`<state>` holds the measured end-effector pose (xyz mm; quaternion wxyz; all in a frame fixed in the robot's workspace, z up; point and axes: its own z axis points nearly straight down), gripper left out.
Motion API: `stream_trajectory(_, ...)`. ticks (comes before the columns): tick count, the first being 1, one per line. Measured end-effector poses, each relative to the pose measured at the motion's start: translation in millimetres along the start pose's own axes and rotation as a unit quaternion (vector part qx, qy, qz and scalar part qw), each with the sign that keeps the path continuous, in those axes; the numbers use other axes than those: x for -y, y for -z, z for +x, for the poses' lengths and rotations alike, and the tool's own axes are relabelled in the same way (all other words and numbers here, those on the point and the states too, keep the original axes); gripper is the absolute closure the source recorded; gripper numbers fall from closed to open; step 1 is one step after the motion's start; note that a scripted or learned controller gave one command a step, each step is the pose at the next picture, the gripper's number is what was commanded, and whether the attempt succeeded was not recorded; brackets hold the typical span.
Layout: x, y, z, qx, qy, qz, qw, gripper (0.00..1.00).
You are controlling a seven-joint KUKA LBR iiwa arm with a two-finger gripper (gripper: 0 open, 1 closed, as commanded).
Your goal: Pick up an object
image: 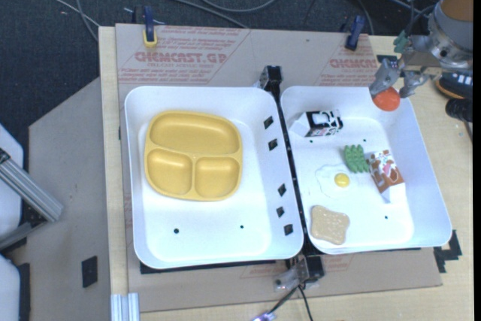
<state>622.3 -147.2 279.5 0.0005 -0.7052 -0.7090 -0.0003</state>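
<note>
Camera view, looking down at a slant, has the gripper (392, 85) over the far edge of the right bin (421, 199), and a small round orange-red object (387, 99), smooth like a toy tomato, sits right at its fingertips. It looks pinched between the two fingers and lifted clear of the bin floor, so I judge the gripper closed on it, though the contact is small and partly hidden.

The main risk is that hold. A smooth ball gives two flat fingers little to bite on, so it could squirt out or roll free if the arm jerks. Being so near the bin's far rim, it could drop outside onto the worktop (225, 49) rather than back inside.

Well apart from the gripper, the other pieces lie on the right bin's floor: a black-and-white boxy item (324, 123), a knobbly green lump like broccoli (355, 158), a flat printed packet (386, 171), a glossy fried egg (336, 179) with a yellow dome, and a tan, matte slice of toast (329, 225). The flat ones would be hard to get fingers under.

The left bin (150, 237) holds a yellow three-compartment plate (194, 155), smooth moulded plastic with rounded corners. Both bins are shallow, white and slick, so anything dropped may slide.
</note>
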Motion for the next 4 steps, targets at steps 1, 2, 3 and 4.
stream_trajectory(1, -15.9, -3.9, 54.3, 0.0, 0.0, -0.001, 1.0, 1.0)
stream_trajectory(2, -24.1, -3.3, 104.4, 0.0, 0.0, -0.001, 1.0, 1.0)
stream_trajectory(3, -20.7, -5.9, 159.9, -0.001, 0.0, 0.001, 1.0, 1.0)
stream_trajectory(4, -25.0, -8.8, 212.0, 0.0, 0.0, -0.001, 1.0, 1.0)
